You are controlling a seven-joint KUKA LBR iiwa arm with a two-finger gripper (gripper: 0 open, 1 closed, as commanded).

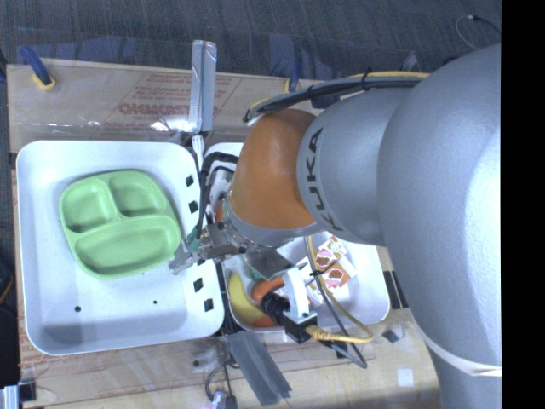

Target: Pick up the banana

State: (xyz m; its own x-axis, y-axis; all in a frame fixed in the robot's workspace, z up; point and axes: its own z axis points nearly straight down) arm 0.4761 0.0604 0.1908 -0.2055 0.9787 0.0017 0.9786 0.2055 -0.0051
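- The arm [358, 169] crowded the right bin [375, 301].
- The banana [241, 301] lay at its seven o'clock edge.
- The gripper's [255, 271] finger spread couldn't be told.

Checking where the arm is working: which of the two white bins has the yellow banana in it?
The right white bin, under the grey arm, holds the yellow banana; the left white bin holds a green divided plate.

1. Two bins sit side by side on the counter [128, 373].
2. A divided plate [119, 221] lies in the left bin [51, 313].
3. The banana [238, 301] lies in the right bin [375, 301], near its left wall, under the arm [358, 169].
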